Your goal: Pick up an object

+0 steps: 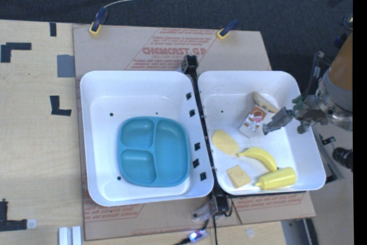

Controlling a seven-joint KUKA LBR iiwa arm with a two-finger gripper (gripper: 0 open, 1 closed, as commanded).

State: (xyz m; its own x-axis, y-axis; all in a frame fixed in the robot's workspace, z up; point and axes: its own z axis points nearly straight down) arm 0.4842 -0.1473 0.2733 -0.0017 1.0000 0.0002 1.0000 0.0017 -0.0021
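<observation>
5 objects crowd right bin (pixel 221 84); carton (pixel 253 121) beside claw (pixel 280 121), claw state unclear.

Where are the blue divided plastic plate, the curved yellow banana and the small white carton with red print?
blue divided plastic plate (pixel 153 151), camera view, its centre ridge.
curved yellow banana (pixel 261 158), camera view, mid-body.
small white carton with red print (pixel 253 121), camera view, printed face.

Both bins (pixel 92 123) look like smooth, slightly glossy white plastic. Well left of the gripper (pixel 280 121), the blue tray (pixel 153 151) is matt plastic. Below the gripper, the banana (pixel 259 156) and yellow bottle (pixel 276 178) look smooth and shiny. Under the bins lies matt brown cardboard (pixel 172 49) on pale wood-look bench (pixel 28 140).
</observation>
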